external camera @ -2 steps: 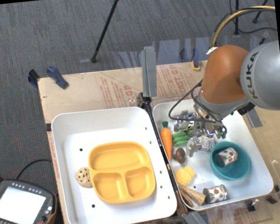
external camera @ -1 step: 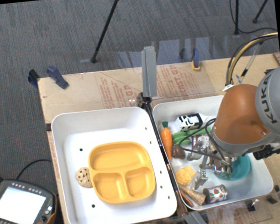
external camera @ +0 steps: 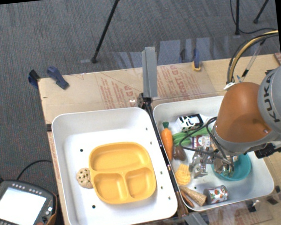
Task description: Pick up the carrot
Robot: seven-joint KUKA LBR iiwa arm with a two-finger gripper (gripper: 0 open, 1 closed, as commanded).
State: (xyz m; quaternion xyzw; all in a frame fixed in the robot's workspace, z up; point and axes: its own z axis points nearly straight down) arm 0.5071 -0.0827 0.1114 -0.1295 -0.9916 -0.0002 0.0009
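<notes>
The carrot [external camera: 167, 140], orange with a green top, lies lengthwise along the left wall of the right bin [external camera: 263, 191]. My gripper [external camera: 203, 165] hangs low over the middle of that bin, a little to the right of the carrot and below its tip. It is apart from the carrot. The orange band of the arm [external camera: 241, 115] covers the bin's right part.
Around the gripper lie a yellow corn piece [external camera: 183, 175], a brown item [external camera: 179, 153], a small jar [external camera: 202, 142], a teal bowl [external camera: 238, 170], a can [external camera: 216, 194] and a cone [external camera: 193, 195]. The left bin [external camera: 68, 143] holds a yellow divided plate [external camera: 122, 177] and a cookie [external camera: 84, 178].
</notes>
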